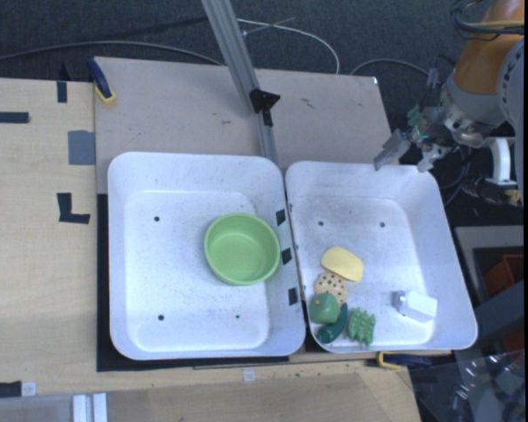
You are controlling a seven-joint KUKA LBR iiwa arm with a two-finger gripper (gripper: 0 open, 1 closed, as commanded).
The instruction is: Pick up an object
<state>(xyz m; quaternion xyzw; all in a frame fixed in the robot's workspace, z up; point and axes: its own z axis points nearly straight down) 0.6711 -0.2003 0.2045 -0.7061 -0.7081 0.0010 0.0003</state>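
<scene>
The right bin holds a yellow oval piece, a spotted tan piece, a dark green rounded piece, a green leafy toy and a small white block, all near its front. A green bowl sits in the left bin. My gripper hangs over the far right corner of the right bin, well above and behind the objects. Its fingers look spread, with nothing between them.
A slanted metal pole crosses the bench behind the bins, ending at a black clamp. Cables lie at the back. A blue and yellow clamp sits at the bench's far left corner.
</scene>
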